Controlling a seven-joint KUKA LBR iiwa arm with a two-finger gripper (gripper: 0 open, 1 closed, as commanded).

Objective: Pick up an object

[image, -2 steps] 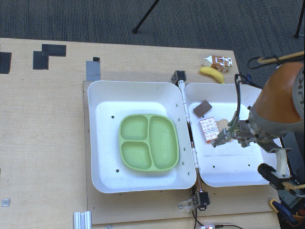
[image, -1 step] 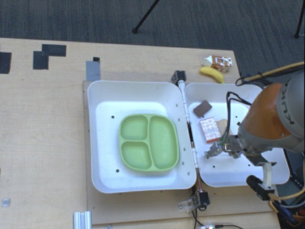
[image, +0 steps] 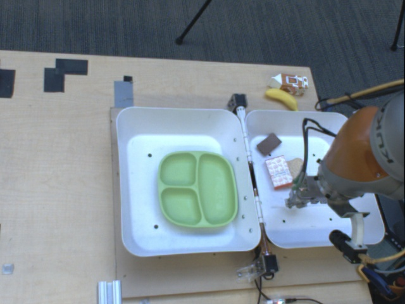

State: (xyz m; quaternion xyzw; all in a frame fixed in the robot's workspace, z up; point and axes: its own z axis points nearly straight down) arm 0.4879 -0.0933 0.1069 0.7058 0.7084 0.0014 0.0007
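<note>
My pincer [image: 296,198] hangs low in the right bin [image: 316,230]; I cannot tell its spread. Wooden table [image: 57,189], dark carpet [image: 126,11].

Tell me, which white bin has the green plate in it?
The left bin holds the green plate. The right bin has small packets instead, and the gripper is over it.

The tabletop [image: 57,170] is seen as pale, matt wood-like board. Both bins, the left bin [image: 126,189] and the right bin [image: 316,230], are formed of smooth white plastic with a soft sheen. The green divided plate [image: 197,189] appears as smooth, slightly glossy plastic. The floor [image: 126,11] is covered in dark, rough-textured carpet. The banana [image: 280,97] looks smooth and glossy.
</note>
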